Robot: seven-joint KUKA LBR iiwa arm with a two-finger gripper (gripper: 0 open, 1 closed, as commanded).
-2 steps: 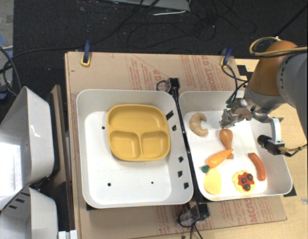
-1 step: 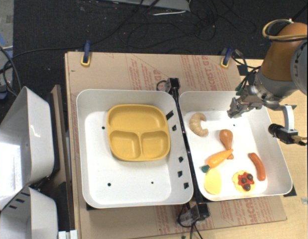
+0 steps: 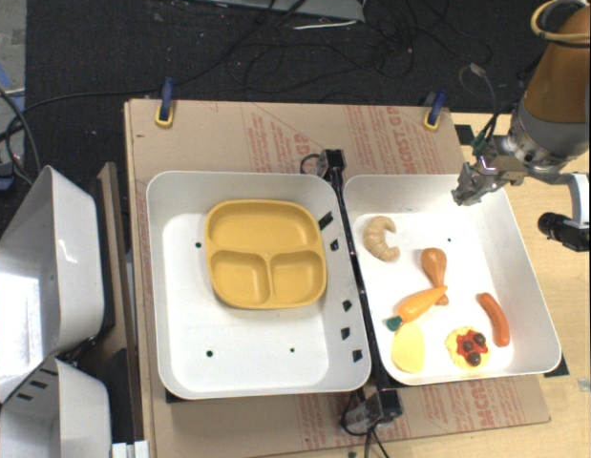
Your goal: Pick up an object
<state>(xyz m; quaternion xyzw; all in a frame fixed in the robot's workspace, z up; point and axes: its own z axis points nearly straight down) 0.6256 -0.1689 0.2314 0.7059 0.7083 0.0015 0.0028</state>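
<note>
While the gripper (image 3: 470, 187) hangs over the right bin's (image 3: 524, 256) one o'clock corner, nothing lifted, its grip state impossible to tell, the pick remains undone. Inside lie a croissant (image 3: 380, 238), drumstick (image 3: 433, 264), carrot (image 3: 419, 303), sausage (image 3: 494, 318), lemon slice (image 3: 408, 349) and pizza (image 3: 467, 345); the left bin (image 3: 180, 351) holds a yellow tray (image 3: 266, 254).

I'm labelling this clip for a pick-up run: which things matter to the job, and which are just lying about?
Job:
gripper
croissant
drumstick
carrot
sausage
lemon-yellow piece
small pizza
right bin

Lying about:
yellow divided plate
left bin
clamps
</note>
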